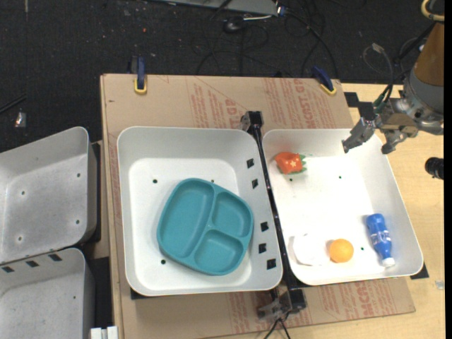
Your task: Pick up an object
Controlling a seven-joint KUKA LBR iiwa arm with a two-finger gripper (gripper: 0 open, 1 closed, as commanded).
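Two white bins sit side by side on the table (212, 94), which is covered with brown board. One teal divided plate (205, 226) with three compartments lies in the left bin (134, 189), slightly toward its near side. The right bin (395, 203) contains four things: one red strawberry-like toy (289, 162) with a green top near the far left corner, one orange ball (340, 250) near the front edge, one flat white disc (305, 250) just beside the ball on its left, and one blue bottle (379, 237) with a white cap lying flat near the right front corner. One gripper (372, 139) hangs over the far right corner of the right bin, well apart from all four things. Its two fingers (354, 138) are spread wide, with nothing between them. Two clamps, one blue (140, 73) and one yellow-and-blue (324, 80), pin the board's far edge.
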